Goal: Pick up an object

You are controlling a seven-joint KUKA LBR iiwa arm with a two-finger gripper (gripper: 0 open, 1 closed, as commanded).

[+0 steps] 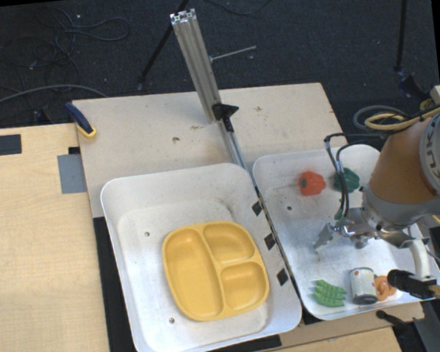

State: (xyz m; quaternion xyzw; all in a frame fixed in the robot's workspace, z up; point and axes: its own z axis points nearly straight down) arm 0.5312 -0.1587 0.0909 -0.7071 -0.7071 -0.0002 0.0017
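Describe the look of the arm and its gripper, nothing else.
The arm is a thick rounded body with a wide orange band, grey above it with dark lettering. The gripper is small, bare silvery metal with thin fingers. Dark cables loop beside the wrist.

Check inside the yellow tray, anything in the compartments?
The yellow tray in the left bin shows bare yellow in all three compartments. Nothing covers them, so no part is hidden.

Even overhead light, soft shadows, slightly grainy, dark floor.
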